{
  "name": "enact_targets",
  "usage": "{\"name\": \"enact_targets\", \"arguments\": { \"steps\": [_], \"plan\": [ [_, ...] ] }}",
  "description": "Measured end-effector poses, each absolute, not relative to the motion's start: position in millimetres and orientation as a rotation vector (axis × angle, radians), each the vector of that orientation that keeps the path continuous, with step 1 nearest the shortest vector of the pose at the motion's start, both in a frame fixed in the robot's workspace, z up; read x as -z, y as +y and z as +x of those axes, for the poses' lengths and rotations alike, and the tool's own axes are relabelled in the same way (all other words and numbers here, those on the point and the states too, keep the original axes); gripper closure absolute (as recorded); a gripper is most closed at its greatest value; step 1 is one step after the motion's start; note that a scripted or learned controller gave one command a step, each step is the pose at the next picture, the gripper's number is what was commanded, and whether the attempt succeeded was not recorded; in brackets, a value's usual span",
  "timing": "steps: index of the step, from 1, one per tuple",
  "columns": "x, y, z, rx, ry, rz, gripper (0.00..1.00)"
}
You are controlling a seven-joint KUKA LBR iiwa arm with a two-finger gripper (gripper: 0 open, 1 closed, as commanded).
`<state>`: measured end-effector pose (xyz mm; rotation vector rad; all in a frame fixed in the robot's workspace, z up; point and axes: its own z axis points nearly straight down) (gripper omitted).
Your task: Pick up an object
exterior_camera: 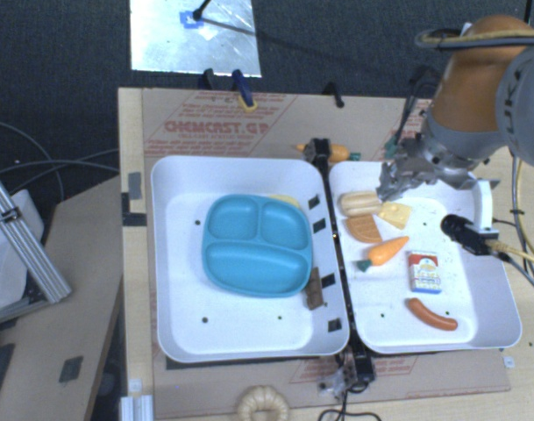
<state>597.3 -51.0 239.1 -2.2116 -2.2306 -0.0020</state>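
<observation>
Two white bins; nearest me in the right bin (pixel 503 323) lie a red-brown sausage (pixel 431 314), small red carton (pixel 423 271), orange carrot (pixel 388 251), then yellow cheese wedge (pixel 395 213) and tan bread roll (pixel 359 203). Gripper (pixel 391 185) hovers beside roll; state unclear. I'd centre over the roll, drop straight.

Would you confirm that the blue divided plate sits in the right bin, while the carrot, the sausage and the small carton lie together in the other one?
Not quite: the camera view shows the blue divided plate in the left bin. The carrot, the sausage and the small carton do lie together in the other one, the right bin.
</observation>
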Motion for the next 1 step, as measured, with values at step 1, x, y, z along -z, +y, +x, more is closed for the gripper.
{"name": "enact_targets", "arguments": {
  "steps": [1],
  "plan": [
    [-240.1,-7.0,588.7,0.001,-2.23,-2.214,1.0]
  ]
}}
